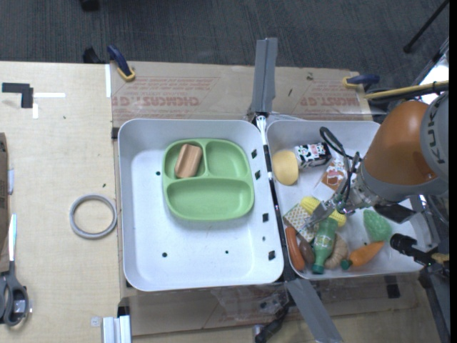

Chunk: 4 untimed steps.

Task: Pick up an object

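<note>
Two bins sit side by side on the worktop (57, 156). In the left bin (143, 256) lies a divided plate (211, 195) with a bread roll (188, 160) in its rear left compartment. The right bin (285, 123) holds a crowded heap: a bottle (323, 245) near the front, a carrot (365, 254) to its right. A tape ring (93, 215) lies left of both bins.

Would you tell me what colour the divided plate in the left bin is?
Light green divided plastic plate, clearest in the camera view.

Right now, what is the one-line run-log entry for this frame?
arm: over right bin | tool: low among toys, above green bottle | left bin: green plate
</note>
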Tool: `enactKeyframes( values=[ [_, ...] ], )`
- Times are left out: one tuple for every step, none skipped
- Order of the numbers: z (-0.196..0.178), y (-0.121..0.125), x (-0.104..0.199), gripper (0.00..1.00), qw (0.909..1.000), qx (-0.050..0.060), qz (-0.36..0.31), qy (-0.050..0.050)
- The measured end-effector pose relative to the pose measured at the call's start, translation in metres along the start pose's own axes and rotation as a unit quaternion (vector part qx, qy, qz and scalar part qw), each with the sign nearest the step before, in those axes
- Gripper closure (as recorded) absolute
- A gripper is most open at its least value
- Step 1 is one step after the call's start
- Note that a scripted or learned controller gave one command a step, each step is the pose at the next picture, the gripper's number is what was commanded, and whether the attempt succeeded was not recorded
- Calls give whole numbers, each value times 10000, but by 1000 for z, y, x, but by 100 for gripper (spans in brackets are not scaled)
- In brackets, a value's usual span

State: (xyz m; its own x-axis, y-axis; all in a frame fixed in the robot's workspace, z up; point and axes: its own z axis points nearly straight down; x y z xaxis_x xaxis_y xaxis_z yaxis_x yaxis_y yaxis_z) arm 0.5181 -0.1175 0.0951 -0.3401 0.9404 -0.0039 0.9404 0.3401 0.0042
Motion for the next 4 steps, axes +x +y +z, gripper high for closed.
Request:
enactKeyframes(
  values=[
    [-17, -24, -4, 0, 9994, 15, 338, 19],
    [5, 30, -3, 0, 9559, 47, 2936, 12],
    [-21, 6, 11, 0, 9338, 50, 3577, 14],
    [2, 0, 17, 0, 9281, 14, 3723, -2]
  ],
)
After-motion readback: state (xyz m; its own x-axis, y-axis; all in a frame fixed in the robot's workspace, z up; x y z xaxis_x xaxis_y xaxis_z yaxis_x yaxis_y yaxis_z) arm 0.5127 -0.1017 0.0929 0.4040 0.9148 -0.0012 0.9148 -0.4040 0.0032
